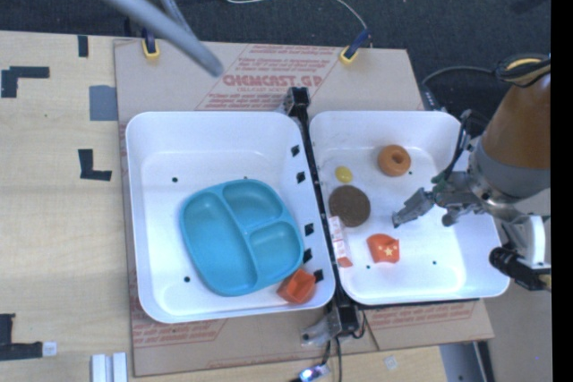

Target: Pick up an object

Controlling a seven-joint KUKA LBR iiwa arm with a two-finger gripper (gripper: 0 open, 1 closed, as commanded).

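The right bin [448, 125] holds a tan doughnut [394, 160], a small yellow piece [344, 174], a brown round disc [350, 205] and a red-orange block [384, 249]. My gripper [423, 211] hangs low over the middle of this bin, to the right of the brown disc and just above and right of the red-orange block. It is dark and seen from the side, and nothing shows in it. The doughnut lies a little beyond it, toward the back.
The left bin [152, 148] carries a blue divided plate [240, 234] and an orange piece [297, 286] at its front right corner. A red-and-white packet [338, 242] lies along the divider between the bins. The arm's orange band [524, 125] rises at the right.
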